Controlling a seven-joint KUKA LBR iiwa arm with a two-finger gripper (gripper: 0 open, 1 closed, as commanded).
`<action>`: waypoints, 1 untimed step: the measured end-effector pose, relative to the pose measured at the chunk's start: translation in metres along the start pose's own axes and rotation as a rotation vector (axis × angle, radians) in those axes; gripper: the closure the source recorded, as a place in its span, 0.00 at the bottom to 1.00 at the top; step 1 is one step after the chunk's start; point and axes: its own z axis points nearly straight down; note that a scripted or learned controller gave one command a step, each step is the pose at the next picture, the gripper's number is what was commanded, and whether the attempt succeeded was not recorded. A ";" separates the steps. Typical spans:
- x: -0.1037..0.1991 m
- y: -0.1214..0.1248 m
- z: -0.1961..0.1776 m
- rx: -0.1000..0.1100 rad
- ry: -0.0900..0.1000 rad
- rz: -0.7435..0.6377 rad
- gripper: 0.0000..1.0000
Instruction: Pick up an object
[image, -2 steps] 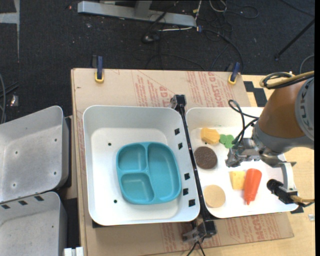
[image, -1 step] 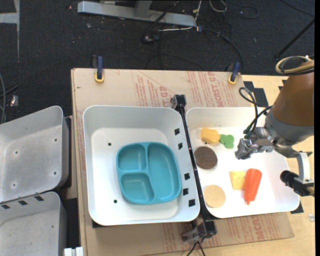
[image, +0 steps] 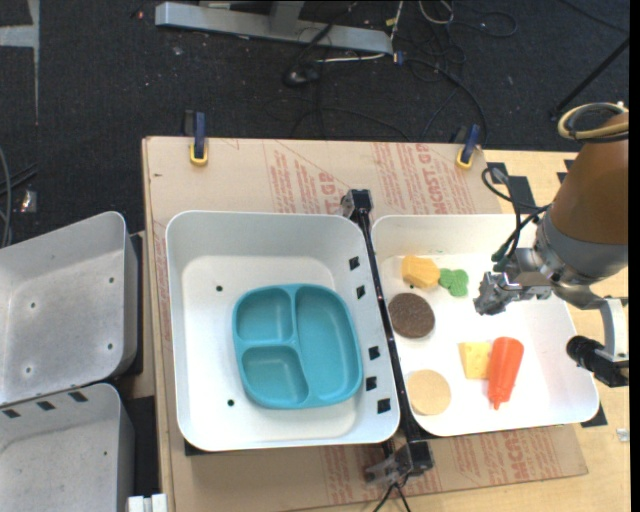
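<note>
- At the far left we see two white panels (image: 62, 300) lying flat off the bench.
- Next comes the left bin (image: 190, 330), which holds a teal divided plate (image: 297, 346) with three compartments.
- The cardboard sheet (image: 270, 170) under both bins carries red printed lettering, upside down to us and too faint to read with certainty; two yellow clamps (image: 199, 152) pin its far edge.
- In the right bin (image: 560, 400) we count a yellow-orange piece (image: 421, 271) touching a green piece (image: 456, 282), a dark brown round patty (image: 411, 314), a tan round disc (image: 429, 391), and a yellow wedge (image: 475, 359) just beside an orange carrot (image: 503, 370).
- The gripper (image: 492, 298) sits over the right bin, near the green piece and above the carrot; nothing is visible between its fingers, and we cannot tell whether they are spread or closed.
- The grey arm (image: 590, 240) enters from the right.
</note>
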 end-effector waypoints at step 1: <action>0.053 -0.011 0.000 0.004 0.002 -0.004 1.00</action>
